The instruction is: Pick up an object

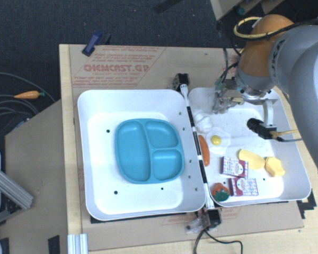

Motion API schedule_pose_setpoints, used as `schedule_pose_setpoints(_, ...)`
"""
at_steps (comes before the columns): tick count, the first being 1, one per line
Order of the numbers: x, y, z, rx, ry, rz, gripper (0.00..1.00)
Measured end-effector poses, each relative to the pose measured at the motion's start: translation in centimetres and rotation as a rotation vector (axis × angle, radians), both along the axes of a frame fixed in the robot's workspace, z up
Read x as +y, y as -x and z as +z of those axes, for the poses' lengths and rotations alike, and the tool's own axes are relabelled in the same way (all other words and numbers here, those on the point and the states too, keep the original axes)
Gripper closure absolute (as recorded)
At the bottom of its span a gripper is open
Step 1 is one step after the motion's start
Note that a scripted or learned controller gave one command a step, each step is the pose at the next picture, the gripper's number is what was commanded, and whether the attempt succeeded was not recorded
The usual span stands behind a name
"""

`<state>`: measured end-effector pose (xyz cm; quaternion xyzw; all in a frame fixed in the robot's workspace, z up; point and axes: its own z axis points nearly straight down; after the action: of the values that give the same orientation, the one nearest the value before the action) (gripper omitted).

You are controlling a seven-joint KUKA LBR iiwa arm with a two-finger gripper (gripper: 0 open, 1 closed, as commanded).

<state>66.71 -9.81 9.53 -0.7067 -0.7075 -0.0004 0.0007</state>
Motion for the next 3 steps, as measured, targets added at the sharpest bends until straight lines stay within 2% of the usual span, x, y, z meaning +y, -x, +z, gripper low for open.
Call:
schedule_pose_setpoints(1,0.0,0.0,0.0,0.001,0.000,0.000,0.00)
schedule_pose_setpoints(2,0.0,0.0,1.0,-0.002,-0.001,0.000,1.00)
schedule_pose_setpoints(3,0.0,0.0,1.0,-0.001,-0.001,0.000,0.00)
